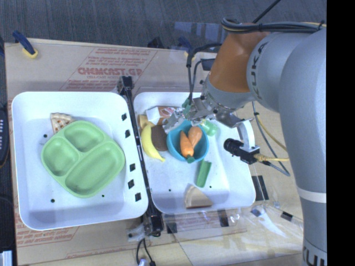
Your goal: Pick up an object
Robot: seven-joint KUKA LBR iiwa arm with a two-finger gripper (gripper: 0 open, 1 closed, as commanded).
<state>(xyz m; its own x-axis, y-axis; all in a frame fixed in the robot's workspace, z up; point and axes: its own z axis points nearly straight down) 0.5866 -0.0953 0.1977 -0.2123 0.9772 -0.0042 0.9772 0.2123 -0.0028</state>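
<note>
The right bin (166, 195) holds a blue bowl (176, 148) with an orange carrot (190, 140) in it, a yellow banana (149, 143), a brown round item (160, 138), a green cucumber piece (203, 173) and a sandwich wedge (196, 197). My gripper (191, 113) hangs low over the bin's back part, just above the bowl's far rim. A small reddish food item (165, 112) lies at the bin's back left.
The left bin (33, 204) carries a green divided plate (83, 157) and a pizza-like slice (60, 121) at its back left. The big grey arm (288, 93) covers the right side. A black divider (133, 143) runs between the bins.
</note>
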